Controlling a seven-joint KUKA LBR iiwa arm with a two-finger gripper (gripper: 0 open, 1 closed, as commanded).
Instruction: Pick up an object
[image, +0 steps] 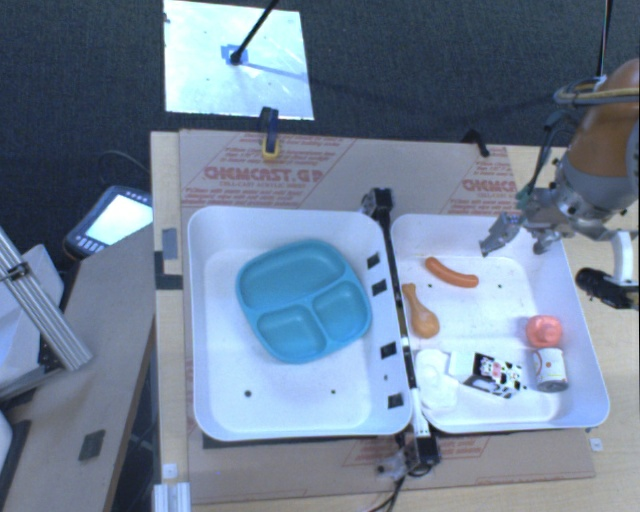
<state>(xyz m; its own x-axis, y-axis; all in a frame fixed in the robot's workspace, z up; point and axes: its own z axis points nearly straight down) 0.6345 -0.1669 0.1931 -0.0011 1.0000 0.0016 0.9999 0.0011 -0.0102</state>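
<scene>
White moulded plastic forms both shallow bins, and nothing in the right-hand bin (560, 290) has been lifted yet, so the pick looks barely begun: the grey two-finger gripper (520, 232) hangs over that bin's rim at about one o'clock from its middle, and whether its jaws stand wide or narrow I cannot tell, though nothing shows between them. The candidates all lie in this bin. A glossy orange sausage-shaped toy (451, 271) lies nearest the gripper, at about eleven o'clock in the bin; a smooth tan pear-like gourd with a thin neck (420, 311) lies at nine o'clock beside the inner wall; a round salmon-pink ball (544, 329) sits at four o'clock, with a small pale cylinder, perhaps a can (549, 370), just below it; a flat black-and-white printed packet (496, 374) and a rounded white lump (434, 378) lie toward six and seven o'clock. In the left-hand bin (220, 400) rests a matt turquoise plastic plate with three compartments (303, 298). Approach, closing and lifting all seem left to do
</scene>
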